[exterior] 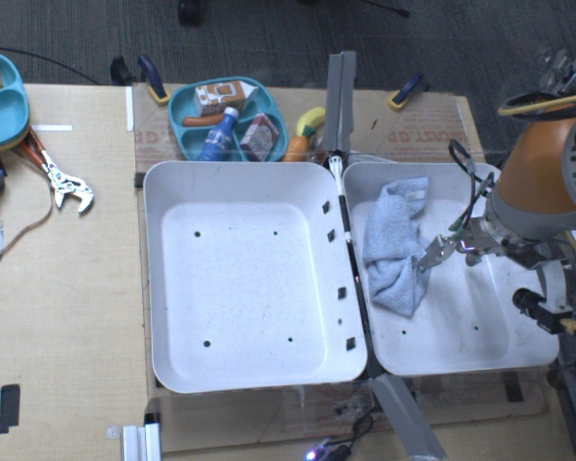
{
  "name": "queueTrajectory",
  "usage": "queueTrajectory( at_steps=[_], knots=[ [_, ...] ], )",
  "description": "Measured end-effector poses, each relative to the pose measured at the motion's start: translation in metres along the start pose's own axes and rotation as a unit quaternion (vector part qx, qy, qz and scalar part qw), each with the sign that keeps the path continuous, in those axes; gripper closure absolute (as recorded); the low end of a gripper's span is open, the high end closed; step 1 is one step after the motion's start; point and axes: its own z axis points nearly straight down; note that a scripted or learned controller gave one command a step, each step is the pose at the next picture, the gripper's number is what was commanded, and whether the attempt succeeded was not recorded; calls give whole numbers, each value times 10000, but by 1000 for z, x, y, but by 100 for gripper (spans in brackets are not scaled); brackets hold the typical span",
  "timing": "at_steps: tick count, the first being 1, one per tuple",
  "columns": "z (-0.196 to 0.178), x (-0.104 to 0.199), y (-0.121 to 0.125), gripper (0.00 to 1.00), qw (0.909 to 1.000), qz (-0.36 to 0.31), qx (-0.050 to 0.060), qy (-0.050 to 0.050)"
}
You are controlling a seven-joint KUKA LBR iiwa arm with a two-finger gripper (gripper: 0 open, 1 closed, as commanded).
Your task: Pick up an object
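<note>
Reaching in from the right, the grey arm with the orange band [542, 166] is hanging over the right-hand shallow white bin [480, 339]. Its two-finger gripper [432, 255] is sitting low, just at the right edge of a crumpled pale blue cloth [396, 243]. Whether the gripper is touching the fabric, and how its tips are set, cannot be told at this angle and size; no cloth is showing between them.

The cloth is lying in the left half of the right bin, bunched against the wall nearest the divider. The left-hand shallow white bin [173, 286] is sitting alongside, the two touching at a central seam.

Behind the bins, a teal sectioned plastic tray [187, 99] is holding small packets and a blue bottle [216, 137]. On the wooden bench [67, 305] to the left, a silver adjustable wrench [67, 188] is lying flat.
</note>
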Motion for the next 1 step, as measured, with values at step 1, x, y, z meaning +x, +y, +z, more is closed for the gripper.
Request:
queueTrajectory(
  at_steps=[1],
  knots=[
    [-28, -56, 42, 0, 9974, 727, -14, -8]
  ],
)
